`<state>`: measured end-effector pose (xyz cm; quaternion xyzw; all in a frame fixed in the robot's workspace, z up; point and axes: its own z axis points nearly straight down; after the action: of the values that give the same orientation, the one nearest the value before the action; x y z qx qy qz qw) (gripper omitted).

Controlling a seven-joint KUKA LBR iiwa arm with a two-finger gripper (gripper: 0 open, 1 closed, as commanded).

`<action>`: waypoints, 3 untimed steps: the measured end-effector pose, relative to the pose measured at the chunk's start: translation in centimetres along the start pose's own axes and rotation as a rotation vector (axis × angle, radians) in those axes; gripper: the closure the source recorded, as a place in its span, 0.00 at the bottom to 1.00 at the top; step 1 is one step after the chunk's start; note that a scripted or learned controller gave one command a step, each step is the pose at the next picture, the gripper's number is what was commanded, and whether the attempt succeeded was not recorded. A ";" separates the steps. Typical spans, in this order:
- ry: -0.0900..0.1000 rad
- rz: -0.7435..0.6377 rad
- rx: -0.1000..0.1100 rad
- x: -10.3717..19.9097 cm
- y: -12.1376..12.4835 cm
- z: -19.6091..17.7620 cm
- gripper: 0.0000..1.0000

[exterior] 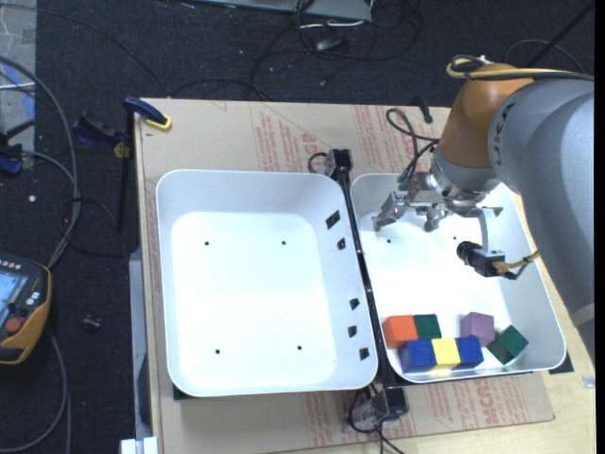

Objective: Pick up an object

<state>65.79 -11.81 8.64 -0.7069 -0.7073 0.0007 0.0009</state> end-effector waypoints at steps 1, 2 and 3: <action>0.000 0.000 -0.004 0.0 0.1 -1.2 1.00; -0.001 0.001 -0.006 -0.7 0.4 -7.2 1.00; -0.001 0.001 -0.005 -1.4 -0.3 -12.2 1.00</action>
<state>65.56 -13.19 20.86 -0.7071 -0.7071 -0.0008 -0.0011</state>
